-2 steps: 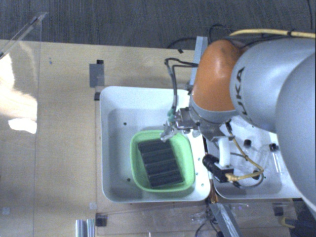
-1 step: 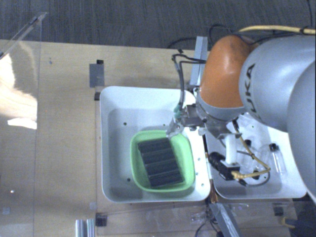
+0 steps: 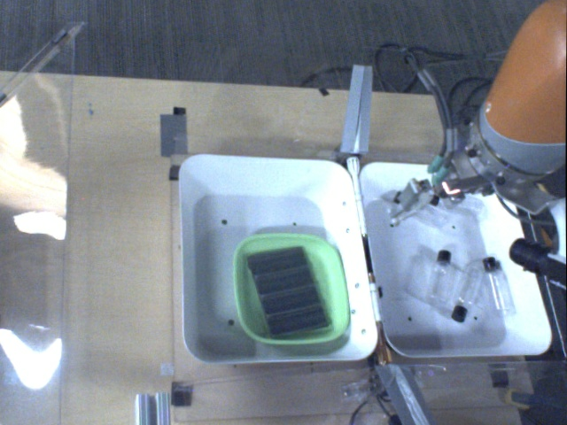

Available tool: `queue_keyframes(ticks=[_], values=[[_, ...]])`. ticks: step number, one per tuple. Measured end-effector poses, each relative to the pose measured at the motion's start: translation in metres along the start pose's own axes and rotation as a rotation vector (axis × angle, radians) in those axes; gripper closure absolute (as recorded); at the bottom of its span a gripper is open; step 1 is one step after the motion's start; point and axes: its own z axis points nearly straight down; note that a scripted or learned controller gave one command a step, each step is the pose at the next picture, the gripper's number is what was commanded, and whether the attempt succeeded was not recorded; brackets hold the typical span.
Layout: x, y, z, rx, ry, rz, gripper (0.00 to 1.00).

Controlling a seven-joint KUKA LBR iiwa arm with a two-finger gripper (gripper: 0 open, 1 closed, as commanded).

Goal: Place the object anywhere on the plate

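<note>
A dark ribbed block (image 3: pixel 285 290) is seen lying flat on the green plate (image 3: pixel 244 271), well off to the left of the claw (image 3: pixel 415 197) and nearer the camera; it is tilted a little against the plate's sides and is kept wholly inside the raised green rim. The plate itself is set in the left white bin (image 3: pixel 202 237), towards that bin's near right corner, across the dividing wall from the claw.

Over in the right white bin (image 3: pixel 524 330), a few clear bottles (image 3: pixel 499 292) with small black caps are scattered on the floor, to the right of the claw and nearer the camera, lying apart from one another. The claw is poised over the far left corner of this bin, just beside the divider. Nothing can be seen gripped in it, and whether it is released or clenched cannot be told from here. It is carried by the arm (image 3: pixel 532 78), whose large orange band is seen up at the right above a grey wrist.

Beyond the claw, a grey metal bar (image 3: pixel 357 109) is run along the line where the two bins meet, and a loose tangle of dark cables (image 3: pixel 416 65) is draped behind it. The bins are borne by a pale wooden bench (image 3: pixel 97 282), on which bright patches of glare are thrown far to the claw's left. A small grey bracket (image 3: pixel 174 133) is fixed past the left bin's far corner. Behind the bench, dark grey carpet (image 3: pixel 221 16) is laid across the floor
</note>
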Motion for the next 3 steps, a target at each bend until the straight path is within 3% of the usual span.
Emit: queue_keyframes(ticks=[1,2,3], values=[[0.001,0.003,-0.011,-0.007,-0.003,-0.009,1.00],[0.060,0.014,0.088,0.007,0.002,-0.031,1.00],[0.095,0.016,0.185,0.008,0.005,-0.265,1.00]])
